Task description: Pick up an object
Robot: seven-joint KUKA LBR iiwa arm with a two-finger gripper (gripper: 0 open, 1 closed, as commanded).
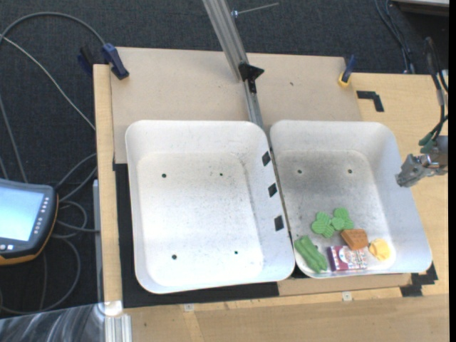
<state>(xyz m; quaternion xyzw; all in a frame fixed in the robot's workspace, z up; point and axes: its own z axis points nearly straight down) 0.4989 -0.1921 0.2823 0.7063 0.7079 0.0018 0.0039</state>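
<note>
**Gripper at the right rim, objects clustered in the near corner**

Where the two white bins sit side by side on the bench, the gripper (415,171) shows at the scene's right edge, just outside the right rim of the right bin (388,144). It is small and partly cut off there, so whether its claw is released or clenched cannot be told; nothing is seen between it.

The objects all lie in the right bin's near end, well apart from the gripper. A green leafy piece (332,221) lies furthest from the near rim. Just beside it, to its near right, is an orange-brown block (354,238), and to the right of that a small yellow item (380,249). A long green piece (311,254) lies on the left of the group, slanted along the bin's near-left wall. Between it and the yellow item rests a flat packet with purple and white print (347,258) (its lettering is too small to read).

The left bin (142,148) has dark specks across its floor. A metal rail (226,30) slants from the far edge toward the gap between the bins.
</note>
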